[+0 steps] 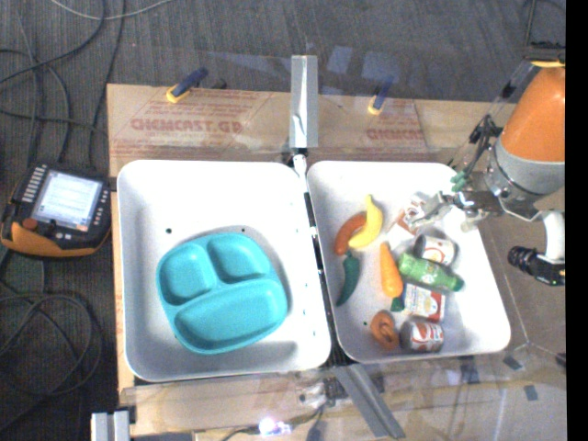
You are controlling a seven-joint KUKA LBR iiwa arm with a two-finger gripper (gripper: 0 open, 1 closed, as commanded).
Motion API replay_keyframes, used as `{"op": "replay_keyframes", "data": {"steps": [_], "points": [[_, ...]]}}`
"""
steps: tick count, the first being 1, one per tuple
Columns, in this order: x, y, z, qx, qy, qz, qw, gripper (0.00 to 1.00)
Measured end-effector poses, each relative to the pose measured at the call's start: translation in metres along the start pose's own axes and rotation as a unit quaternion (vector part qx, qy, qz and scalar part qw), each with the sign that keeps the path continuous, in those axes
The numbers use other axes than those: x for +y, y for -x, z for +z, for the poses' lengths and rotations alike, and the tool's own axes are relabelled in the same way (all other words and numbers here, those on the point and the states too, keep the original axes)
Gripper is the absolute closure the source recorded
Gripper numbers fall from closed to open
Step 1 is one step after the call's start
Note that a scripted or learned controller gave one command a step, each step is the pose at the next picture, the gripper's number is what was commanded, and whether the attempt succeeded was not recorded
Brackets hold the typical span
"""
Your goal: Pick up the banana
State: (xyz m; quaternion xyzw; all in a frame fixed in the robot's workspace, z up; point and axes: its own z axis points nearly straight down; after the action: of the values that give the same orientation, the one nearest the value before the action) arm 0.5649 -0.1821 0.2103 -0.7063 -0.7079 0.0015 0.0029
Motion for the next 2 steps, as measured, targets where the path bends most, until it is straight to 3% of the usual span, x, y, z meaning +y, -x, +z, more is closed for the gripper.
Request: {"op": "replay_keyframes", "data": {"steps": [1, 2], "points": [[0.036, -0.065, 0.074, 0.000, 0.000, -0.175, 0.9845, 0.00], [0.089, -0.033, 0.122, -0.003, 0.007, -0.193, 0.9811, 0.00]]}}
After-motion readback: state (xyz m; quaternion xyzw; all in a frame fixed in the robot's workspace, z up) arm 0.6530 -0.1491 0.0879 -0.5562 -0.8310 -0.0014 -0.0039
